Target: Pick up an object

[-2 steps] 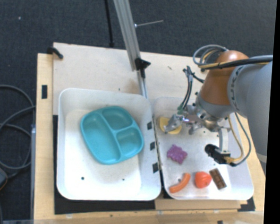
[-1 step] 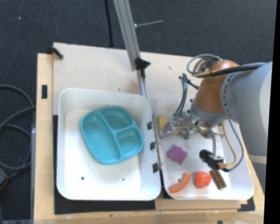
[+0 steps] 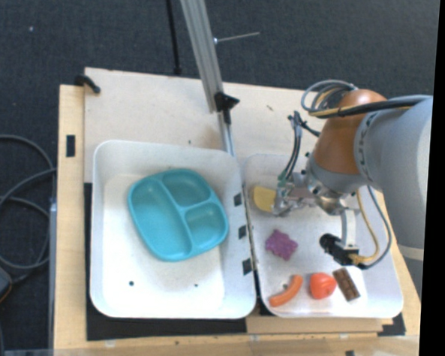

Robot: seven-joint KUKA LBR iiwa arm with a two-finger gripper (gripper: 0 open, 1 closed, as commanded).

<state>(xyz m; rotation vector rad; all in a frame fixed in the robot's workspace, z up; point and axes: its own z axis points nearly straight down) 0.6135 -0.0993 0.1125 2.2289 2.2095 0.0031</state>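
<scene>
The right bin (image 3: 384,300) holds a yellow piece (image 3: 262,198) near its left wall, a purple lump (image 3: 281,245) in the middle, an orange carrot-shaped piece (image 3: 286,289), a red-orange ball (image 3: 321,286) and a brown block (image 3: 346,284) along the front. My gripper (image 3: 282,205) hangs low at the right side of the yellow piece, right against it. The arm's orange band (image 3: 337,147) rises behind it.
In the left bin (image 3: 103,279) lies a teal divided plate (image 3: 178,213). A metal pole (image 3: 204,48) slants up from behind the bins. Black cable loops (image 3: 342,248) hang from the wrist over the right bin. Cables trail on the floor at the left.
</scene>
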